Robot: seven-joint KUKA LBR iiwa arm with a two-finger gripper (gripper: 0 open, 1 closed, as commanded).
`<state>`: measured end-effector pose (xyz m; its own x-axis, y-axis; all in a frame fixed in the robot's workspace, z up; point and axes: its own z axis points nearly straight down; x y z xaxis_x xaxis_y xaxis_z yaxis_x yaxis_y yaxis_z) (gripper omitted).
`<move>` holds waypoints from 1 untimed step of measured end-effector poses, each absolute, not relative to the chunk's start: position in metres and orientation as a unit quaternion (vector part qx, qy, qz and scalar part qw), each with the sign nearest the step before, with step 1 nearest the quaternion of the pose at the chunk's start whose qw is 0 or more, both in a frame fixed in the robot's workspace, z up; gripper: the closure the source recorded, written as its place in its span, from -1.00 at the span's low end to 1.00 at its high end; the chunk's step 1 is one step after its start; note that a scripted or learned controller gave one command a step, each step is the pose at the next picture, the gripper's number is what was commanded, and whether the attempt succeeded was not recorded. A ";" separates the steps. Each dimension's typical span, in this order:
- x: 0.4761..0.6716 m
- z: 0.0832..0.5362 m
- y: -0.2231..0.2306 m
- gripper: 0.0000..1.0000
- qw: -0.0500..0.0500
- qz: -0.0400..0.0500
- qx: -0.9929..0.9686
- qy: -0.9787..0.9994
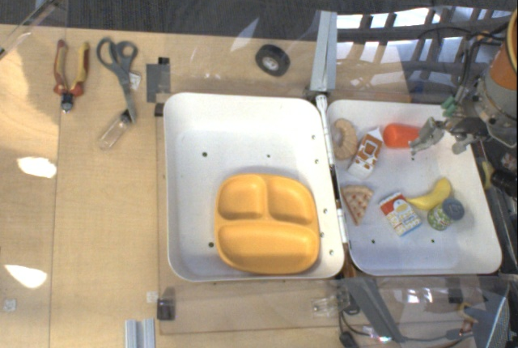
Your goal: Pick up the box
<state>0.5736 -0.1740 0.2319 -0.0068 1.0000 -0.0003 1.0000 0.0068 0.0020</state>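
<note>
Hanging over the upper right corner of the right bin [486, 261], the hand [441, 136] sits at the end of the grey arm [498, 108], which enters from the right edge with its orange band [508, 67] showing. Whether the hand is released or clenched cannot be told at this size; nothing shows between its fingers.

Right bin, contents:
- box [401, 214], small, red and white, lying flat in the lower middle of the bin, tilted, touching the left tip of the banana. It lies well below the hand and apart from it.
- banana [431, 196], yellow, just right of the box.
- round green and blue item [444, 214], just under the banana's right end.
- second carton [367, 153], white with brown print, near the bin's upper left.
- orange-red item [400, 135], upper middle, just left of the hand.
- round tan item [345, 137], against the left wall.
- wedge-shaped tan item [356, 201], lower left, near the left wall.

Left bin [190, 201], contents:
- yellow-orange divided tray [266, 222], three compartments, resting in the lower middle of the bin.

Counter [81, 257], loose items:
- red-handled pliers [69, 71], far upper left.
- scissors [121, 67], grey handles, just right of the pliers.
- black tape roll [273, 59], above the left bin.
- metal bracket [324, 51], upright between the two bins at their top edge.
</note>
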 end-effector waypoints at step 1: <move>0.546 0.094 -0.167 -1.00 0.002 0.002 0.667 0.745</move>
<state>0.5465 -0.1674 0.0941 -0.1106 0.9939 -0.0014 0.9938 0.1106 0.0057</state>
